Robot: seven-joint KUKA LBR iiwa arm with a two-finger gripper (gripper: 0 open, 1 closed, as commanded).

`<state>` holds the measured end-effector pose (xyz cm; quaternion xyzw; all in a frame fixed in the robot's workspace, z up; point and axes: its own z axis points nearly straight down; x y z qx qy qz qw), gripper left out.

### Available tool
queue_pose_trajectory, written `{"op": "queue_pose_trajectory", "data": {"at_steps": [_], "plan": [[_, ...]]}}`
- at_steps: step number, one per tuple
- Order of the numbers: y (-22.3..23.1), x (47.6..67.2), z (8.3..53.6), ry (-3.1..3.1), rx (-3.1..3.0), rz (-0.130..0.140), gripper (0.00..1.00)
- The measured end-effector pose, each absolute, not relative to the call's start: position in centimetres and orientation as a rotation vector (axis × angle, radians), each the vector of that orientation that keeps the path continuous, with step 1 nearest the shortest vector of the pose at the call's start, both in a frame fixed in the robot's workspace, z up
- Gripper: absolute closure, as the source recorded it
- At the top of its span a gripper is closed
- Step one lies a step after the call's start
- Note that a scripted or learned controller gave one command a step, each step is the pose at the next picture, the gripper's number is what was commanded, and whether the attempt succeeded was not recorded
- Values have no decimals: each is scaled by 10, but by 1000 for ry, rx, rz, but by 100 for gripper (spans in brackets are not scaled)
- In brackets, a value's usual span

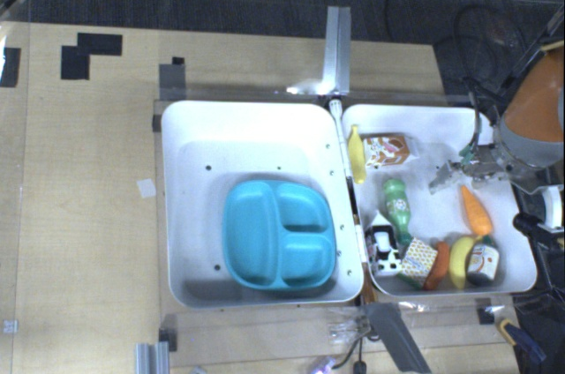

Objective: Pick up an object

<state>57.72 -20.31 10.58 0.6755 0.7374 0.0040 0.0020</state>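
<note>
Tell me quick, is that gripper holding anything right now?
Gripper: over the right bin, above the carrot; whether it grips anything cannot be told.

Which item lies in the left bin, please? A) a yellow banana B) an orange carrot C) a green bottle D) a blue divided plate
D: the blue divided plate sits alone on the floor of the left bin, while the bottle, carrot and banana lie in the right bin.

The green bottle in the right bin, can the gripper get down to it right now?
Probably yes. The green bottle lies uncovered, open floor on its right, and the gripper hovers in the same bin. The bin wall and a yellow item crowd its left.
</note>
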Motion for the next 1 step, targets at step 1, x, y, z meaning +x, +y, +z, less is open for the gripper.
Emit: {"op": "queue_pose_trajectory", "data": {"at_steps": [1], "plan": [[-205,569,88,2299,2131,8,0]]}}
